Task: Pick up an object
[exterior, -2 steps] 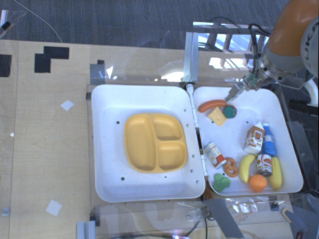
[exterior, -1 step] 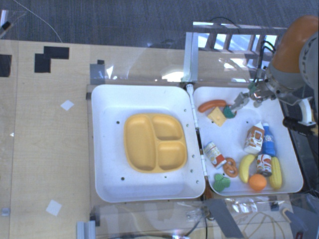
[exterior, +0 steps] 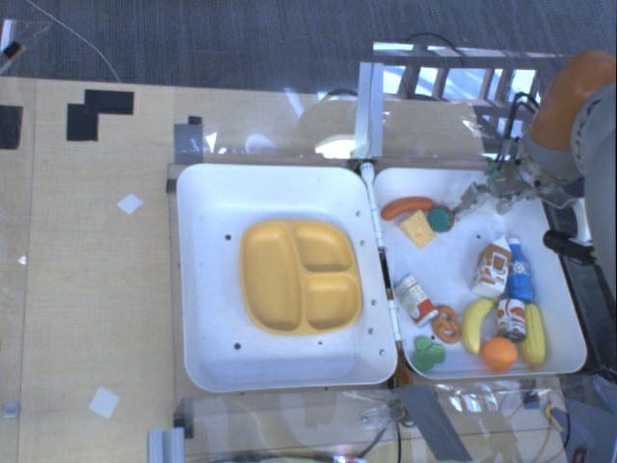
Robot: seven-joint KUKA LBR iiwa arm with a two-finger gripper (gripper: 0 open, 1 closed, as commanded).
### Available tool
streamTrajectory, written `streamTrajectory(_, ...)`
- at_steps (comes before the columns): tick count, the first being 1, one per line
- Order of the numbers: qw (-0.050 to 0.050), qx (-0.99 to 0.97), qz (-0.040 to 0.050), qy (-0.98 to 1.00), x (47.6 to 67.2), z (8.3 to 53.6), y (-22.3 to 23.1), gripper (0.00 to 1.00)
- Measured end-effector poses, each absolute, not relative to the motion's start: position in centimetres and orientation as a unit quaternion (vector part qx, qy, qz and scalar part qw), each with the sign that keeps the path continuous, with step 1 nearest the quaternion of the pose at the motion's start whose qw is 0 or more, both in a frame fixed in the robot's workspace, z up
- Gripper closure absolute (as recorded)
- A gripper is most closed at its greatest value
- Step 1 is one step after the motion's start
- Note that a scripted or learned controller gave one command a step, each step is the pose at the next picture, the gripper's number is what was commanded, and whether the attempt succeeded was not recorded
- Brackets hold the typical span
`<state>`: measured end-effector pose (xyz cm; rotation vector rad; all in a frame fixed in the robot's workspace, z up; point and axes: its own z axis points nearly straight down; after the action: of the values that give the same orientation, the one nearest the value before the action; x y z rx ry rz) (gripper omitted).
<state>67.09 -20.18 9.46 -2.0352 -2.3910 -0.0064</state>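
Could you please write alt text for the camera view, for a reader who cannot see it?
A grey robot arm reaches from the right, its gripper over the upper part of the right bin, which holds toy food: a sausage, cheese wedge, banana, orange, corn cob and small bottles. The left bin holds a yellow divided plate.

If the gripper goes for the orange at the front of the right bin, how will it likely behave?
The orange looks round and smooth, so it would probably roll if nudged and could slip from a two-finger pinch. It sits against the banana and the corn, which may hinder rolling and crowd the fingers.
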Motion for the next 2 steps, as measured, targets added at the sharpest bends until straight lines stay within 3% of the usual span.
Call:
streamTrajectory(1, -0.004, -0.594, -0.0019, -0.804, 66.2, 9.0, -20.4, 0.0)
streamTrajectory(2, -0.003, -0.603, -0.0033, -0.798, 60.8, 8.8, -13.7, 0.0)
